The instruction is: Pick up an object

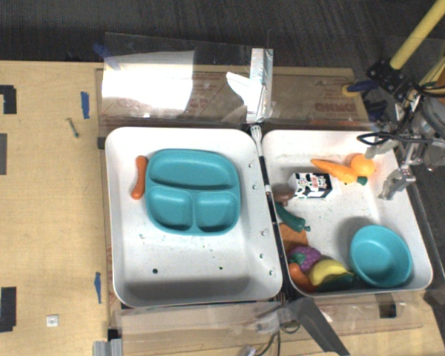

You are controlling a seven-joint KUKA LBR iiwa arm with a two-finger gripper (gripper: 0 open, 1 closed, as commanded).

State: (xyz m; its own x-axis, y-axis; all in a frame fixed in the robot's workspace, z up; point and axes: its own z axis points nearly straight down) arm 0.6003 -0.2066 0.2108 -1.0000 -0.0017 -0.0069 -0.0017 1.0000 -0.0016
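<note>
Gripper point(395, 184) sits at the right rim of the right bin point(423, 232), up off the floor; can't tell its state from here, nothing visibly in it. Looks like pre-grasp, nothing picked yet. Nearest candidates: orange carrot point(334, 170) and the black-and-white carton point(312, 185) just left of it, teal bowl point(380, 254) below. Banana point(328, 272) and grapes point(305, 257) are bunched in the front corner. Left bin point(126, 221) has the teal divided tray point(190, 190) and a sausage point(139, 177). Next: move left over the carrot, descend, close.
</note>
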